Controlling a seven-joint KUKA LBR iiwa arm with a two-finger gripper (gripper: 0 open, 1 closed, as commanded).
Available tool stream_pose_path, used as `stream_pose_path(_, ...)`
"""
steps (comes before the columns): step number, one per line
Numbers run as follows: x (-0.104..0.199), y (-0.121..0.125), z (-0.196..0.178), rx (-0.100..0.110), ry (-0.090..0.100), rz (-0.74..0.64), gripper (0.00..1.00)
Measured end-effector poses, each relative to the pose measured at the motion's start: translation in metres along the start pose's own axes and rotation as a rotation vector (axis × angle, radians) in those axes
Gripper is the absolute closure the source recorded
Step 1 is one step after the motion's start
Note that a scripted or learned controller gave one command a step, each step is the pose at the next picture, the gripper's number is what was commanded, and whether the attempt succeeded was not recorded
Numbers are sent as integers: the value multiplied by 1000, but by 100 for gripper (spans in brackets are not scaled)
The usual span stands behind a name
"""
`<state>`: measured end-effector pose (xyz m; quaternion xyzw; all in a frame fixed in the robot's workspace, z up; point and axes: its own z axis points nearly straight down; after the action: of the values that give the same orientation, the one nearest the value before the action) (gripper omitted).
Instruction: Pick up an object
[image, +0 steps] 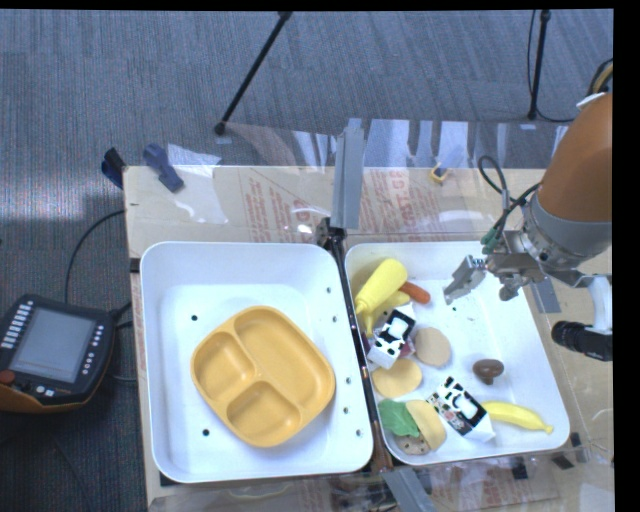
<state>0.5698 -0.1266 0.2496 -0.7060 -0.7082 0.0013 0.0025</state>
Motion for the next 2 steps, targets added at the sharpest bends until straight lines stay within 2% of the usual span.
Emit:
stream_pose_path(1, 62, 14, -11, -3, -1, -158, 0)
stream_pose_path(2, 23, 47, 60, 8, -1, -150, 0)
